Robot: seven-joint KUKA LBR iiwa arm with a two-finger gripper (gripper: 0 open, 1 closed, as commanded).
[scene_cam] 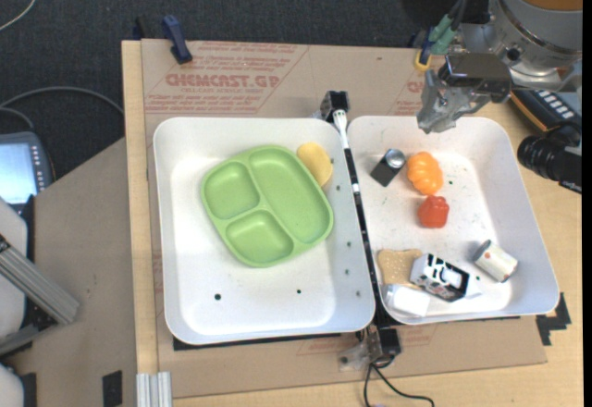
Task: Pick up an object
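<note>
My end effector [435,121] hangs over right bin's [518,211] far edge; can't tell its opening, nothing visibly held. Nearest obj, orange fruit [425,172], lies just toward cam, slightly left of it.

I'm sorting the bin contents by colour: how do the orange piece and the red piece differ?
The orange piece is rounder and bigger; the red piece is smaller and blockier. The orange one lies nearer the hand, the red one farther down the view. Both lie loose in the right bin.
</note>
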